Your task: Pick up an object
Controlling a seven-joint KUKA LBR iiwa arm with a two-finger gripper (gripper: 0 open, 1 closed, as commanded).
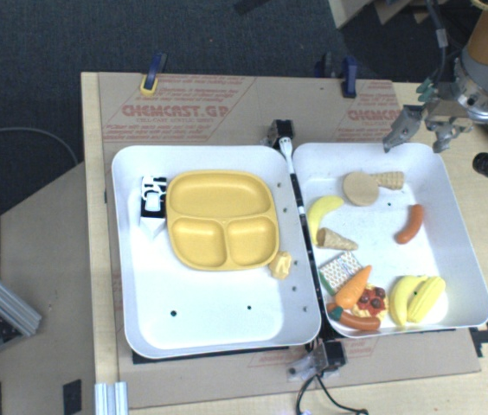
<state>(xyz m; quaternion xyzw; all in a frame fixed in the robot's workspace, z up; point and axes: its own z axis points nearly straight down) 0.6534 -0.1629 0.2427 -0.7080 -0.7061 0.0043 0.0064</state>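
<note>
Right bin (452,223) holds the candidate objects, all loose toy food. Sausage (409,224) lies tilted at centre-right, apart from the rest. Round biscuit (360,189) sits near the upper middle, touching a waffle cone (390,180) on its right. Banana (322,213) lies along the bin's left wall, with a second small cone (337,239) just below it. Lower left corner is a cluster: checked wrapper (339,271), carrot (353,287), a small plate of red food (365,311), packed together and touching. Yellow banana bunch (417,297) sits just right of that cluster, lower right of the bin.

Pincer (427,128) is at the upper right of the frame, over the bin's far rim, fingers spread apart, nothing between them. It is well apart from every object.

Left bin (201,318) carries a yellow divided tray (222,217) in its upper half, a black-and-white item (151,199) touching the tray's left edge, and a small pale yellow piece (280,266) at the tray's lower right corner.

Both bins rest on a cardboard-covered surface (227,111).
</note>
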